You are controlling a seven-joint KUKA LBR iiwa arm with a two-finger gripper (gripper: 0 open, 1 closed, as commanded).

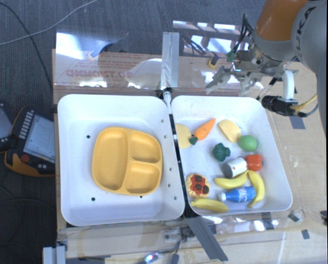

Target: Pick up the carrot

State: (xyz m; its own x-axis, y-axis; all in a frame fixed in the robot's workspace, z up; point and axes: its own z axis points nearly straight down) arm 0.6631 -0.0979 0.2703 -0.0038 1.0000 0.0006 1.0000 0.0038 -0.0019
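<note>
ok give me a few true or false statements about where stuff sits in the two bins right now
1. The carrot lies in the right bin. True.
2. The yellow plate has four compartments. False: it has three.
3. The end effector holds the carrot. False: it hangs above the bin's far edge, apart from the carrot.
4. The broccoli lies in the left bin. False: it is in the right bin.
5. A blue can lies near the right bin's front, between bananas. True.

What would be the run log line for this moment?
end effector: above back rim of right bin, holding nothing | carrot: lying in right bin, untouched | yellow tray: in left bin
</note>
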